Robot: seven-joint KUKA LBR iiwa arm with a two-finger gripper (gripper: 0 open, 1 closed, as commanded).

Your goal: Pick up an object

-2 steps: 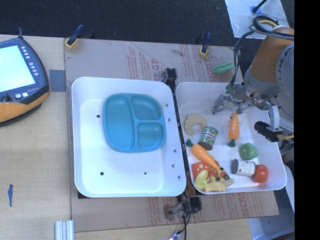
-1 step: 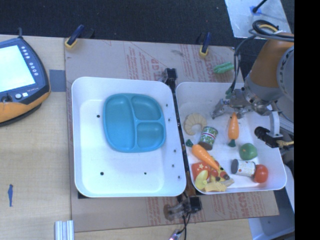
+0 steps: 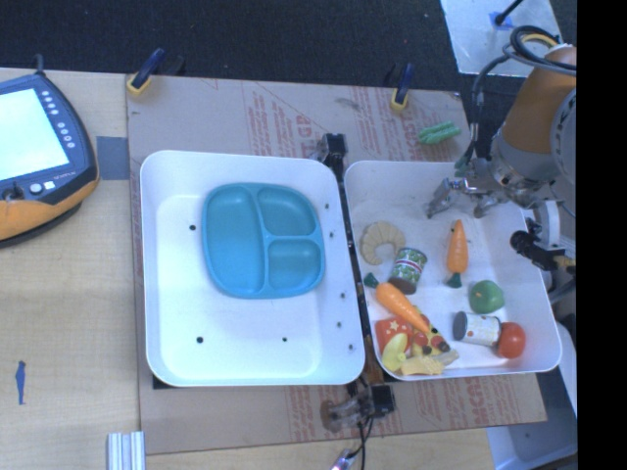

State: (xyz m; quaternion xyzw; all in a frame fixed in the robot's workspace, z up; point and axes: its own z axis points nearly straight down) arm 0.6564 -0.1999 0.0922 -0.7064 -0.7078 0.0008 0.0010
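Single fixed camera above surface [image 3: 69, 302], looking down at slant, both white bins [image 3: 157, 262] in frame, arm [image 3: 534, 116] entering from right.

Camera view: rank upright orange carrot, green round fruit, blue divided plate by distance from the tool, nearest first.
1. Upright orange carrot, right bin, just below the tool.
2. Green round fruit, right bin, farther down.
3. Blue divided plate, left bin, farthest.

Toy food crowds the right bin's [image 3: 545, 360] lower half, carrots [image 3: 457, 246], cans [image 3: 408, 265] and tomato [image 3: 510, 339] packed close; its upper left floor lies bare beside the gripper [image 3: 468, 192].
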